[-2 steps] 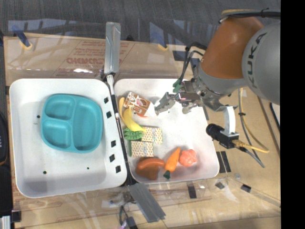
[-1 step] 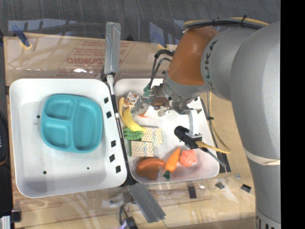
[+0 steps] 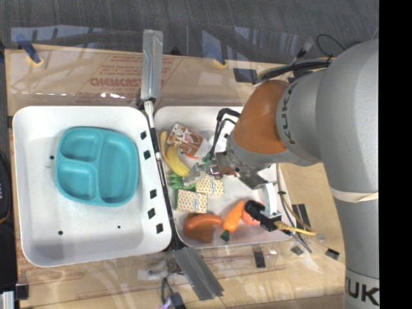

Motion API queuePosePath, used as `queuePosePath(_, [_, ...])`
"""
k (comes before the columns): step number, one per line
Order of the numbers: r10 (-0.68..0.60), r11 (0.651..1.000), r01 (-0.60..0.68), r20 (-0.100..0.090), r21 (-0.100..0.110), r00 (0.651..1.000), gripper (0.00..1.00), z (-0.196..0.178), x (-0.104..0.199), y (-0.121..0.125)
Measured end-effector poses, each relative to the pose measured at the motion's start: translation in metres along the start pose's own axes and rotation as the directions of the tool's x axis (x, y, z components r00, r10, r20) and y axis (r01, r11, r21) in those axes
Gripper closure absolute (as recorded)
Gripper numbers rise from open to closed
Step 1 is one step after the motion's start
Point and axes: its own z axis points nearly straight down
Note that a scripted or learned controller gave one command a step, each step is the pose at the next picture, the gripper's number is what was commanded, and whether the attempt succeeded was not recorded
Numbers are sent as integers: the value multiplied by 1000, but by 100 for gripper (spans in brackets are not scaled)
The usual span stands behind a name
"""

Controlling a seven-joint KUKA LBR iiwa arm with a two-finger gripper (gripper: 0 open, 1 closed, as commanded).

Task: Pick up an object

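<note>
The right white bin (image 3: 193, 116) holds several small things. A yellow banana (image 3: 175, 161) lies along its left wall, with a brown and white carton (image 3: 185, 139) beside it. Below them lie two pale cracker-like squares (image 3: 192, 201) (image 3: 210, 185) and a green piece (image 3: 175, 182). An orange carrot (image 3: 233, 217) and a red-brown rounded piece (image 3: 202, 226) rest near the front wall. My gripper (image 3: 212, 167) hangs low in the middle of this bin, just right of the banana and above the upper square. The wrist hides what lies under it.
The left white bin (image 3: 38, 237) carries a teal divided plate (image 3: 98, 165). A raised divider with black clips (image 3: 154, 172) separates the two bins. The grey arm and its orange band (image 3: 264, 118) cover the right bin's right side.
</note>
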Motion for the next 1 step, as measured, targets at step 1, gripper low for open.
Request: queuePosePath(1, [-148,989,148,2,-12,989,0,3,-37,-5])
